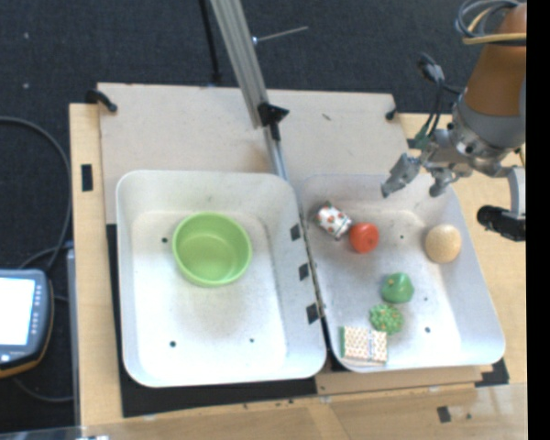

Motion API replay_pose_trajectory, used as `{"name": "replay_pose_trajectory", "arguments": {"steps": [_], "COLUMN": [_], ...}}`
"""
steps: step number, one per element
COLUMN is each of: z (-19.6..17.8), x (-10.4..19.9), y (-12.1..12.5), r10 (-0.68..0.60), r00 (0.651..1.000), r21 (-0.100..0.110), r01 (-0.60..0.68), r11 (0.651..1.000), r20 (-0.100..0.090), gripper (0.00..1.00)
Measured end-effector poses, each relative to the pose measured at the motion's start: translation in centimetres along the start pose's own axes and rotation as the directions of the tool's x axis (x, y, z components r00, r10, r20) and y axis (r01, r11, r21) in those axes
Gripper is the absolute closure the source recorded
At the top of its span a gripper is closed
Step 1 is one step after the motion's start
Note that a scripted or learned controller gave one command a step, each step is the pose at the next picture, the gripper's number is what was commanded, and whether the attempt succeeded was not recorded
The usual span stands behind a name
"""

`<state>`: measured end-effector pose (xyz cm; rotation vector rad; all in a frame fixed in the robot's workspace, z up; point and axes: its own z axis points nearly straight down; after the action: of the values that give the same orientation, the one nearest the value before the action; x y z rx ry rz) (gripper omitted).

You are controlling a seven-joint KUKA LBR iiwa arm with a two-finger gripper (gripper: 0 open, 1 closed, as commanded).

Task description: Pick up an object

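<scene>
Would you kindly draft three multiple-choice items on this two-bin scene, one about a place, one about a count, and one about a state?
1. Where does the green bowl sit?
A. In the left bin
B. In the right bin
C. On the bare bench

2. How many green things lie in the right bin?
A. None
B. Two
C. Four

3. How is the gripper?
A. Shut on the red ball
B. Shut on the tan ball
C. Open, holding nothing

Answers: 1 A, since the bowl rests alone inside the left bin; 2 B, since two green pieces lie one below the other; 3 C, since its fingers stand spread above the right bin with nothing between them.
</scene>
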<state>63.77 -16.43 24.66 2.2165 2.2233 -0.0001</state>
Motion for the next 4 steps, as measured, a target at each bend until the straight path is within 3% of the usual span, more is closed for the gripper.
{"name": "replay_pose_trajectory", "arguments": {"steps": [1, 4], "z": [0.0, 14.9], "x": [0.0, -0.3], "y": [0.0, -1.4], "r10": [0.0, 0.005], "r00": [1.0, 1.0], "r21": [0.0, 0.005], "r01": [0.0, -0.005], "r11": [1.0, 1.0], "r20": [0.0, 0.0], "gripper": [0.0, 0.0]}}
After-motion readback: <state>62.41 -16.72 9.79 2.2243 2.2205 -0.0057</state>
